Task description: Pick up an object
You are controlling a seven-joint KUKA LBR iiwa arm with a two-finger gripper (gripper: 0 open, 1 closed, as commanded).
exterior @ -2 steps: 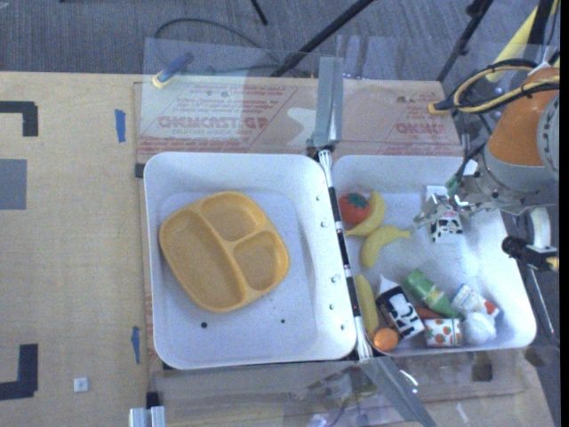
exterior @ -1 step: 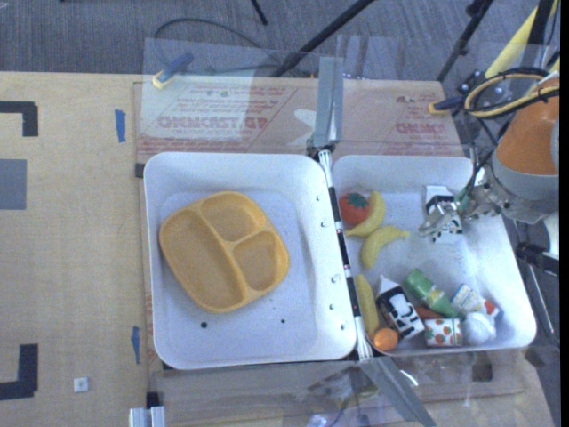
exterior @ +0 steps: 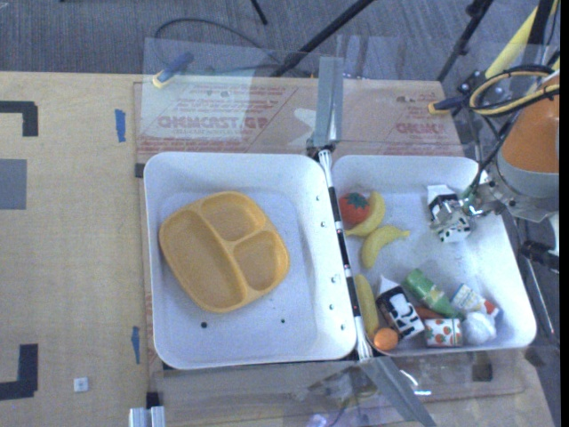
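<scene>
Tool (exterior: 449, 218) low over right bin (exterior: 498, 265) near its 1 o'clock corner, grip state unreadable, maybe touching a small black-and-white item, bananas (exterior: 378, 225) and tomato (exterior: 355, 209) at bin's 10 o'clock, yellow divided tray (exterior: 222, 250) in left bin (exterior: 178, 185).

**One fixed camera, high above the bench**

The single camera looks down at a slant on the bench (exterior: 71, 238), far enough back to take in both white bins whole. The left bin (exterior: 169, 327) sits near the middle of the frame, and the right bin (exterior: 520, 323) reaches toward the right side. The far edge of the bench lies toward the top, with grey floor (exterior: 89, 25) beyond it. The arm (exterior: 533, 149) enters from the right edge.
</scene>
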